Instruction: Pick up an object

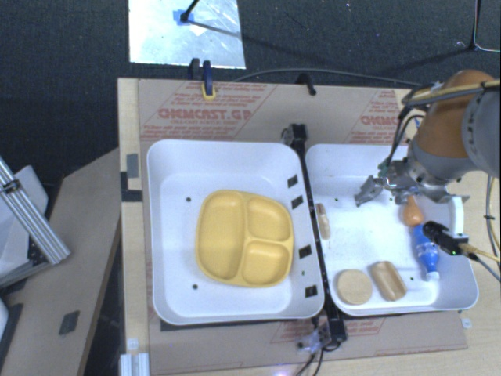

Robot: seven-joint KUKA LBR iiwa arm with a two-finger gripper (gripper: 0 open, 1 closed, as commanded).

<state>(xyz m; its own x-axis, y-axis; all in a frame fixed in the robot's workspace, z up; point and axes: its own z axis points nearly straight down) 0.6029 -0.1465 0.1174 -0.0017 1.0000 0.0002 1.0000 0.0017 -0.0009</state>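
Taking the left bin (159, 210) as landmark: white, shallow, set on a brown cardboard sheet (235, 108) with red print showing just behind its far rim. Touching its right wall, a second white bin (352, 178), with small black clips (297, 202) along the shared edge. Just beyond the far rim, at the cardboard's edge, a blue and yellow clamp (206, 81). Further behind, on the dark carpet (63, 53), a shiny silver sheet (184, 22). Left of the bin, pale tabletop (86, 233), and well to the left again a slanted aluminium rail (31, 218). Behind and to the right, a thin black cable (344, 75) curving across the cardboard.
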